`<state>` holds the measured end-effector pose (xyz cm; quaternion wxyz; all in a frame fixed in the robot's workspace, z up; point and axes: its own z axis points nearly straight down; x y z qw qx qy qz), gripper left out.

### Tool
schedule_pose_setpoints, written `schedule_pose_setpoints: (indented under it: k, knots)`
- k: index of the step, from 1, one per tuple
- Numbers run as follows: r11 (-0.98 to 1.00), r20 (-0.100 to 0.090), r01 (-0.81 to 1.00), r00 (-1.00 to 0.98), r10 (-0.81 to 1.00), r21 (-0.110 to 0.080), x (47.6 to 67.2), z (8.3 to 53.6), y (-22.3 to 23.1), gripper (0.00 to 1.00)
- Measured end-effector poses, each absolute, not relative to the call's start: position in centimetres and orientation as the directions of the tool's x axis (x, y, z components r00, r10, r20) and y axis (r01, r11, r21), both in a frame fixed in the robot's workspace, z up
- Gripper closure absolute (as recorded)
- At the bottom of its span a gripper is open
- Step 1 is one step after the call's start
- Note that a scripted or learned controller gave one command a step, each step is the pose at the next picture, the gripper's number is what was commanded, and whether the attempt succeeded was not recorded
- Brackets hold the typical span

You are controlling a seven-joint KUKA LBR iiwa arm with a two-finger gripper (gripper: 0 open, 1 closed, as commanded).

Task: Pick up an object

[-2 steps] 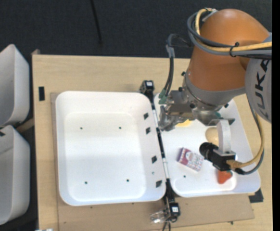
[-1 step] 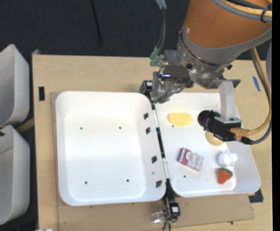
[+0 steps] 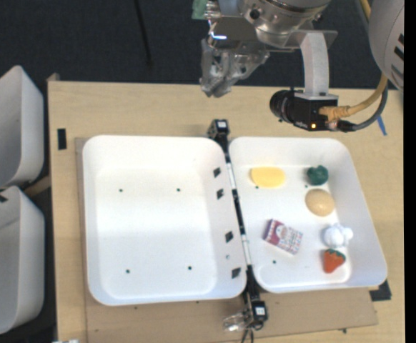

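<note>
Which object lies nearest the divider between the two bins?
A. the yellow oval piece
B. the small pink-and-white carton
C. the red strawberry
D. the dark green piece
A. The yellow oval piece lies just right of the divider in the right bin; the carton sits a little farther off, and the other two lie along the far right side.

White bins; yellow obj, green obj, red strawberry.

Bins: smooth white plastic, slight gloss. Counter: matt tan wood-like board. Tool: bare shiny metal. Box: printed card. Strawberry: glossy red plastic.
</note>
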<state>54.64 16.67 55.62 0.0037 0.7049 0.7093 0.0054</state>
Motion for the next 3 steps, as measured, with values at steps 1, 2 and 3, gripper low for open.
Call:
schedule_pose_setpoints:
  k: [1, 2, 3]
  knots:
    - [0.0, -0.006, 1.0, 0.0, 1.0, -0.016, 57.4, 35.8, 18.1, 1.0]
    - [0.009, 0.0, 1.0, -0.009, 1.0, -0.007, 49.9, 33.1, 22.4, 1.0]
    - [0.003, 0.001, 1.0, -0.003, 1.0, -0.001, 50.4, 34.4, 22.1, 1.0]
